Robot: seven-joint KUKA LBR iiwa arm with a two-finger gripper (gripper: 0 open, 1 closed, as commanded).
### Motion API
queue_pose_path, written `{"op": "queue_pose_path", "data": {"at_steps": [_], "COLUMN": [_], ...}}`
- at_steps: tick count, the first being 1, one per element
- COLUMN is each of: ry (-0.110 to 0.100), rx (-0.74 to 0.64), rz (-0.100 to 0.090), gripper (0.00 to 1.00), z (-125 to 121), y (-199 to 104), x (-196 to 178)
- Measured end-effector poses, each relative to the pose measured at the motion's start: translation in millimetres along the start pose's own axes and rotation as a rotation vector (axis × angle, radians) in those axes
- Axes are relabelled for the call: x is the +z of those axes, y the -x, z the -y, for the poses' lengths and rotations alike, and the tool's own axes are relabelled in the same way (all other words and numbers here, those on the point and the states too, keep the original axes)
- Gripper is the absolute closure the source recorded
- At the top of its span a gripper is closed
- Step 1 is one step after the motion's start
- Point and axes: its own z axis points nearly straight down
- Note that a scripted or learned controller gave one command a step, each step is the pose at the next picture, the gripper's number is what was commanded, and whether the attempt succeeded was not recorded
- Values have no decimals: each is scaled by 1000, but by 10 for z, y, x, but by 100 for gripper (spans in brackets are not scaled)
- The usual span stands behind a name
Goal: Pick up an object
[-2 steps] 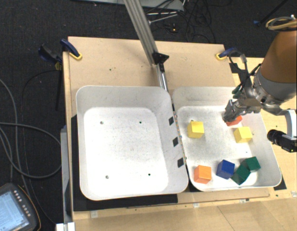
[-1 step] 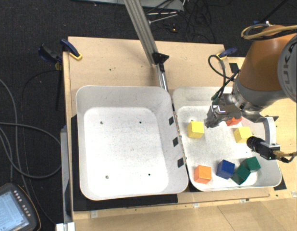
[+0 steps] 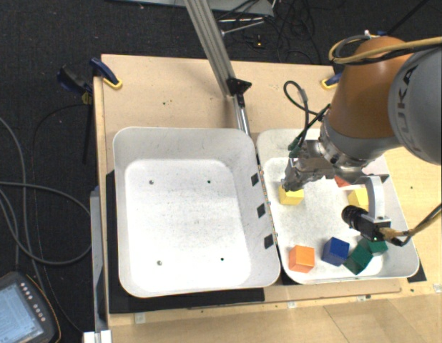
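My gripper [image 3: 295,183] hangs low over the upper left part of the right bin [image 3: 400,266]. A yellow block [image 3: 291,196] lies directly under its tip, touching or nearly touching it, with the block's top edge hidden by the gripper. The grey arm with its orange band [image 3: 367,98] covers the bin's far right part. Near the front of the same bin lie an orange block [image 3: 302,258], a blue block [image 3: 336,251] and a green block [image 3: 359,259].
A second yellow piece [image 3: 357,197] and a small red piece [image 3: 341,182] lie beside the arm. A black cable fitting [image 3: 358,221] hangs over the bin. The left bin [image 3: 135,148] stands alongside, and a metal pole [image 3: 210,38] slants in behind.
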Motion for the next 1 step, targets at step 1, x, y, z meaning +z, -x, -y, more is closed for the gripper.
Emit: {"op": "queue_pose_path", "data": {"at_steps": [1], "ry": [0], "rx": [0], "rz": [1], "gripper": [100], "z": [-5], "y": [-540], "x": [-55]}}
